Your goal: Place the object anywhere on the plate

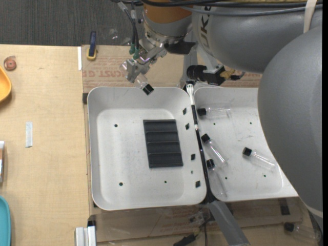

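Grey arm (266,50) comes in from right, its bulk filling the upper-right and right side; orange band (164,6) sits above the wrist near top centre. Gripper (139,76) points down-left, w/ a small black-capped item (148,89) at its tip; grip unclear.

Even, fairly bright overhead light. The two shallow white plastic bins (102,137) look slightly washed out, with soft shadows along their inner walls. The large grey robot arm (287,86), close to the camera, appears blurred and out of focus.
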Action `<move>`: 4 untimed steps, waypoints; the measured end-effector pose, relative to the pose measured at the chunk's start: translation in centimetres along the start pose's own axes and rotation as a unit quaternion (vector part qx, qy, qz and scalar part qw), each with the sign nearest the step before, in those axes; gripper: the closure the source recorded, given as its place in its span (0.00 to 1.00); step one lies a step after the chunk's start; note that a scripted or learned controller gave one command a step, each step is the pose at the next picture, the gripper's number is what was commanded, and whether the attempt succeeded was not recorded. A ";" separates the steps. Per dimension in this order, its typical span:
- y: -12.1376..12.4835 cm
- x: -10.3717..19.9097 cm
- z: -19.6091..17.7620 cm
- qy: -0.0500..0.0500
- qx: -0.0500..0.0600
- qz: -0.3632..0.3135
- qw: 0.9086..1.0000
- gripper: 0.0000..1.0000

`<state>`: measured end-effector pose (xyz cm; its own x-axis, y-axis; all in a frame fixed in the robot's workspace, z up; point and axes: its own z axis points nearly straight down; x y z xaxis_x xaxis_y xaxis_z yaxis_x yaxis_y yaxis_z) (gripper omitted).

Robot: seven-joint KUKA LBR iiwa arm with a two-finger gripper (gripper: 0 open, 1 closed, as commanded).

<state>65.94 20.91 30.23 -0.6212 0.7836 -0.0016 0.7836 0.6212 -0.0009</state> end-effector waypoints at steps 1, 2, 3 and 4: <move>0.2 1.3 4.7 0.000 0.000 -0.046 0.999 1.00; 0.1 0.8 10.4 0.000 0.001 -0.085 0.996 1.00; -0.5 2.3 13.0 0.001 0.000 -0.064 0.998 1.00; -4.0 2.9 16.7 0.001 0.000 -0.149 0.989 1.00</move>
<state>61.06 20.66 13.49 -0.8246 0.5657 -0.0001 0.5657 0.8246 -0.0012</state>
